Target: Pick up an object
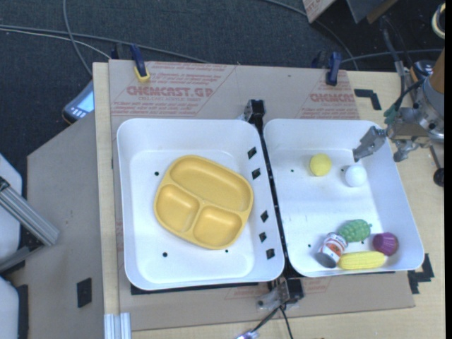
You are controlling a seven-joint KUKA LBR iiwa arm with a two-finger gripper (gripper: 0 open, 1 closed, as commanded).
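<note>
Bench cardboard-topped, blue clamps; dark carpet, cables.

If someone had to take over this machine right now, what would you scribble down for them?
End effector: above the right white bin's upper right corner, fingers spread, nothing between them.
Right bin: small yellow ball and small white ball near the top; at the bottom, green bumpy toy, purple round toy, yellow toy corn cob and small red-and-white can.
Left white bin: yellow three-compartment plastic plate.
Done: nothing picked up.
Left: grasp one object; the white ball looks closest.
</note>
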